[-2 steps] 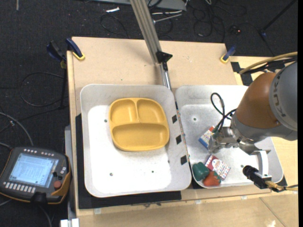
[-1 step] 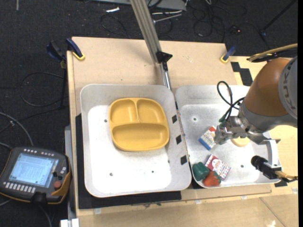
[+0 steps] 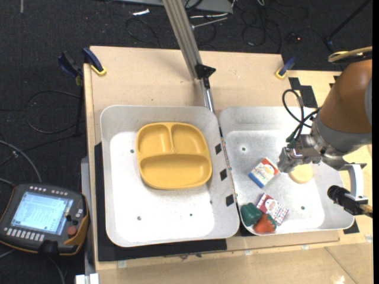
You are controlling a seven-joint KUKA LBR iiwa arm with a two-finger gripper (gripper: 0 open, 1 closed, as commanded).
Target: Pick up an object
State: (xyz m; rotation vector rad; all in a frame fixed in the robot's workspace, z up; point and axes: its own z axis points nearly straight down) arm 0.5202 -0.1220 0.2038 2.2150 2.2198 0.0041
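In the right bin (image 3: pixel 249 126) lie a small white, blue and orange carton (image 3: pixel 263 172), a pale yellow round piece (image 3: pixel 301 174), a red and white packet (image 3: pixel 273 209), a green piece (image 3: pixel 249 212) and a red piece (image 3: pixel 266 224). My gripper (image 3: pixel 291 160) hangs low over the bin, between the carton and the pale yellow piece, touching or just above the yellow piece's left edge. Its fingertips are hidden by the wrist body.
The left bin (image 3: pixel 118 176) holds a yellow divided plate (image 3: pixel 174 154). A metal pole (image 3: pixel 183 28) slants over the bench's back. A teach pendant (image 3: pixel 41 215) lies off the bench at the lower left. Clamps sit at the bench's far corners.
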